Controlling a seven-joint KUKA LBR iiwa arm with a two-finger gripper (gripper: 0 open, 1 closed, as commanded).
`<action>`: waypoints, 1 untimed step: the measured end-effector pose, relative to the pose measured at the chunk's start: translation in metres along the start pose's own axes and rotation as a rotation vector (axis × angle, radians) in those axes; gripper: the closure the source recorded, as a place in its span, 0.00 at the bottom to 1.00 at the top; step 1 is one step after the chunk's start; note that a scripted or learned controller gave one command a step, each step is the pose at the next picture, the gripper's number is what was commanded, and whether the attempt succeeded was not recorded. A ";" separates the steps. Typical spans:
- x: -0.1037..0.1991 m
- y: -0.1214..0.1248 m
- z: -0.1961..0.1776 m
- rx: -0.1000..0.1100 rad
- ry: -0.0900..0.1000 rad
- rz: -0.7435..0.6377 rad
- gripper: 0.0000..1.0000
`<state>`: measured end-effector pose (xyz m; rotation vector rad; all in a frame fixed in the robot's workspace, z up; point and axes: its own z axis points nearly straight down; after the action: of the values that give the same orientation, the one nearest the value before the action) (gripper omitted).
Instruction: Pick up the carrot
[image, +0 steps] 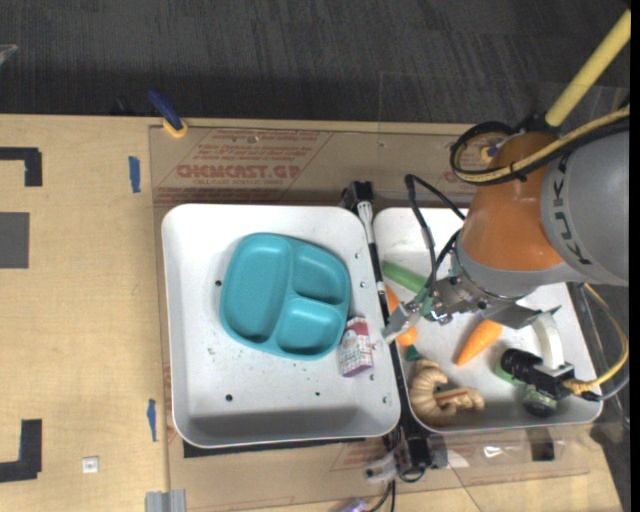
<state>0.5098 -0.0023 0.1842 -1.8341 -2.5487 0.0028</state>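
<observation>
The carrot (478, 340) is a short orange cone lying on the floor of the right bin (420, 232), its tip pointing down-left. My gripper (405, 320) hangs low over that bin's left side, close to the divider between the bins. The carrot lies apart from it, a little to its right, beneath the wrist. A small orange piece (406, 338) shows just under the gripper; what it is cannot be made out.
A green object (405, 275) and a tan braided item (440, 392) also lie in the right bin. The left bin (200, 380) holds a teal divided plate (285, 295) and a small purple-and-white packet (354, 350) by its right wall. The arm covers much of the right bin.
</observation>
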 end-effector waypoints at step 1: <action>-0.021 -0.006 0.028 -0.052 0.022 0.090 0.00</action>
<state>0.5104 -0.0247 0.1564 -1.9539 -2.4724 -0.0837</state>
